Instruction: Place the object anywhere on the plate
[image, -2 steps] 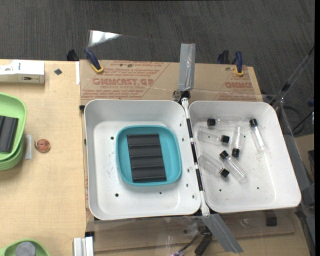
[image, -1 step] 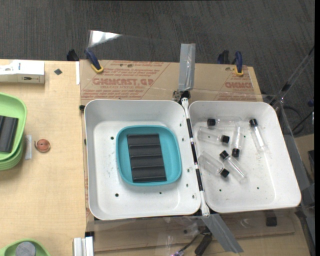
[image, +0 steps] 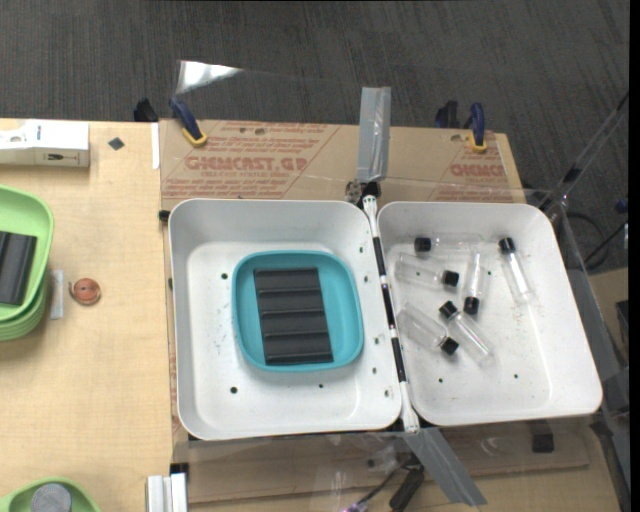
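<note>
Looking into the right bin (image: 560, 330), we saw several clear tubes (image: 515, 270) with black caps scattered loosely. In the left bin (image: 200, 300) sat a rounded teal plate (image: 345, 300) bearing a ridged dark block (image: 292, 315). Cardboard (image: 260, 160) lay behind.

Green plastic tray (image: 30, 262): cut off by the left edge, so I see just its right part.
Dark block in that tray (image: 14, 266): cropped too; I cannot tell what it is.
Round green lid (image: 48, 497): bottom-left corner, mostly out of view.
Clear plastic tubes with black caps (image: 452, 292): transparent bodies blend into my right white bin (image: 560, 390); exact count unclear.
Print on the white box (image: 45, 144): too small to read.
</note>
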